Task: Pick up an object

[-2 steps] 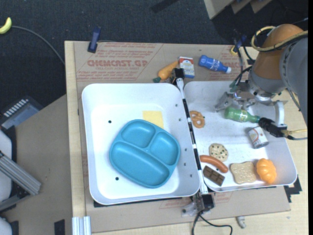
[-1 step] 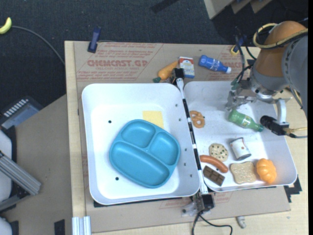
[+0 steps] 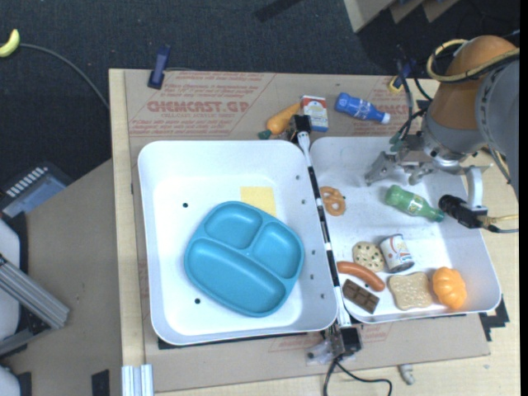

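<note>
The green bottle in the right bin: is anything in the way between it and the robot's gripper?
Nothing visible is. The gripper hangs just above and to the left of the green bottle, with bare white bin floor between them. The pretzel lies further left, and the can and cookie sit lower down, out of the way.

The arm [image 3: 487, 97] entered from the right edge of the bench, its orange band uppermost and the grey wrist below it. The gripper [image 3: 398, 170] hung low near the far edge of the right bin [image 3: 488, 262], with metal fingers [image 3: 379, 172] splayed apart, nothing visible between them.
</note>
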Motion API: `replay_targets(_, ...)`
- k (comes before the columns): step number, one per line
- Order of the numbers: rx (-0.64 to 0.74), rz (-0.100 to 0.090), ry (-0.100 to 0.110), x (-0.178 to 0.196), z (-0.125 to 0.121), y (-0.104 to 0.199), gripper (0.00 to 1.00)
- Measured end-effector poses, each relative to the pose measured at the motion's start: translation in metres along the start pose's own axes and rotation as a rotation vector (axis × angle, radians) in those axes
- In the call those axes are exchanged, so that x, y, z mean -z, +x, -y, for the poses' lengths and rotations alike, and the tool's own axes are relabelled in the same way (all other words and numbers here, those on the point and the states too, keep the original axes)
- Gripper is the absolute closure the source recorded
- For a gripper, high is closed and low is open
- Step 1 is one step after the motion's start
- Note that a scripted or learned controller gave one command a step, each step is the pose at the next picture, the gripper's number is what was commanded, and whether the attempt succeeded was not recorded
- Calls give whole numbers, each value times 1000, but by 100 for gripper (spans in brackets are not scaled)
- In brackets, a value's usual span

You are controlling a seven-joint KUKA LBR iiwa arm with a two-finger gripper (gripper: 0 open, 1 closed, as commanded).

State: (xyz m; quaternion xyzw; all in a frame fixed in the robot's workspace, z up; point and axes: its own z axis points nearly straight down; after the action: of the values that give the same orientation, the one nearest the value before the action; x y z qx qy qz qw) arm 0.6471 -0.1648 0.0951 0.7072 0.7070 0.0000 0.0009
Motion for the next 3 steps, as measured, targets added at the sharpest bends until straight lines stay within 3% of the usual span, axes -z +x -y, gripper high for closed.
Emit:
replay_targets(1, 0, -1, 2, 7, 28, -11, 0)
replay_targets(2, 0, -1, 2, -11, 24, -19, 0)
replay_targets(3, 0, -1, -1, 0, 23, -18, 100)
